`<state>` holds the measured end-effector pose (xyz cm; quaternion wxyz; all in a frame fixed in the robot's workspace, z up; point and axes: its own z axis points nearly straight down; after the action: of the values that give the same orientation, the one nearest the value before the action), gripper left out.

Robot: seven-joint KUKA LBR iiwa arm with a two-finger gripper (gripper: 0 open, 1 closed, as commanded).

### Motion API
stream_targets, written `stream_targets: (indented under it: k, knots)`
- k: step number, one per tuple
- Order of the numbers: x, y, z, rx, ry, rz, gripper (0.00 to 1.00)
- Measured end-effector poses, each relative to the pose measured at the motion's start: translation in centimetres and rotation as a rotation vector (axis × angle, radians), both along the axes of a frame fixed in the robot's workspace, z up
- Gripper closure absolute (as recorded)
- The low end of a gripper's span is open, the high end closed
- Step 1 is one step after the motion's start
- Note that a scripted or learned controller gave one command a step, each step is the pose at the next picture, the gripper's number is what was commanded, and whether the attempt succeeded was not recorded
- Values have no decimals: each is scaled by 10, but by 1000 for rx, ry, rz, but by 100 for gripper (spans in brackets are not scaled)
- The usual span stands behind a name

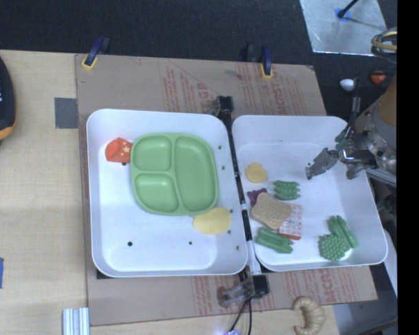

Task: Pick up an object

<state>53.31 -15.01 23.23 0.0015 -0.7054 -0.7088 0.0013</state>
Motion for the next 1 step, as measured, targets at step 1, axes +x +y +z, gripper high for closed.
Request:
stream_targets:
  k: [1]
  knots:
    - [9,33,-88,2,6,5,0]
